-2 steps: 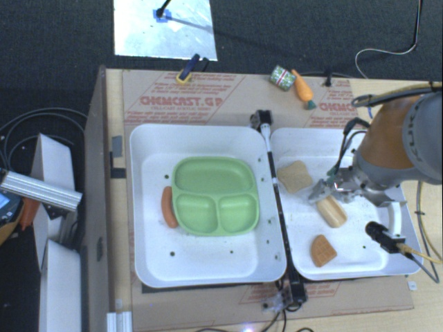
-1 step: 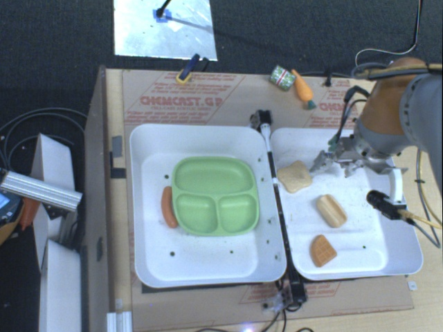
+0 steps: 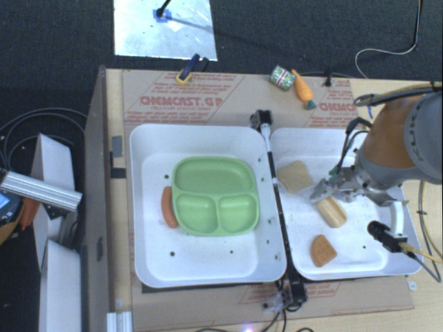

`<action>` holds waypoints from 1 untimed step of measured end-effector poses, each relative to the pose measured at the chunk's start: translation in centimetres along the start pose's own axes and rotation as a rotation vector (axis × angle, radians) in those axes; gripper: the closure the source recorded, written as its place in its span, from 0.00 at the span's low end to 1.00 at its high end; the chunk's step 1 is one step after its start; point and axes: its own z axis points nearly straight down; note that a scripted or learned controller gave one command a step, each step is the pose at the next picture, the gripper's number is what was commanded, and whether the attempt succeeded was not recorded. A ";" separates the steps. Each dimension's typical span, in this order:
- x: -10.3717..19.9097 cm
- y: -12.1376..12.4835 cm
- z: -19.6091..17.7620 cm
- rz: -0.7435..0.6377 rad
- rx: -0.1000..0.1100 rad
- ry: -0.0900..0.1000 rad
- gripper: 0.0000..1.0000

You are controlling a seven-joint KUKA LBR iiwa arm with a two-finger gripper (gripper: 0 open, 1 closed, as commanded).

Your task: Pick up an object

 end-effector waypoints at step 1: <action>-1.1 6.0 -4.3 -0.003 -0.005 -0.001 0.00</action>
